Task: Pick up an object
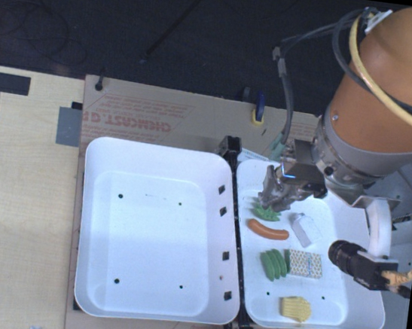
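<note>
Camera view, looking down at a slant on the worktop. Left bin: white, shallow. Right bin: white, shallow, touching the left bin along a line of black clips.

Contents of right bin:
- small green leafy object at 11 o'clock, directly under the pincer;
- orange-red sausage-shaped item just below it;
- pale grey block at 1 o'clock;
- green pod-like piece at centre;
- speckled white pad touching its right side;
- yellow ridged item at 6 o'clock.

Pincer hangs low over the green leafy object; whether it is released or clenched, cannot tell.

Cardboard sheet under the bins bears red mirrored lettering, not legible.
</note>
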You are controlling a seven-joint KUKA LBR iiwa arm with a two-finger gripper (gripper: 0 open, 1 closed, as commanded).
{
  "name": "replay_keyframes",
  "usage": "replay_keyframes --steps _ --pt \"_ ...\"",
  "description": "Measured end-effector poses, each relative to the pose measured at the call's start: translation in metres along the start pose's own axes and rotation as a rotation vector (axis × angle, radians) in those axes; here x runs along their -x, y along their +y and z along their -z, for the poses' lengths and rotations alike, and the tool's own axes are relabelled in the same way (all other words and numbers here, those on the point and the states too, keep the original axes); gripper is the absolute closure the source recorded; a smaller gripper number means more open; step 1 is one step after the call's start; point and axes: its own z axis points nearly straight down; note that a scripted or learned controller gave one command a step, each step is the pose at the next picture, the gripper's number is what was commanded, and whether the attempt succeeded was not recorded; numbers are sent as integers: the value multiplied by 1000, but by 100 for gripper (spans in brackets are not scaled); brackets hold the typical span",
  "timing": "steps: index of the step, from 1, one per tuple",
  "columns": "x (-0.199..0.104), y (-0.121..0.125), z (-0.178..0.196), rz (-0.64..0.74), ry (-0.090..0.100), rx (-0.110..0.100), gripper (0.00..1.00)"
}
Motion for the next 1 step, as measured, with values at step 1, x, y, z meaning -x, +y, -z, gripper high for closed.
replay_keyframes --steps 1 --pt "-34 2 76 5 3 13 100"
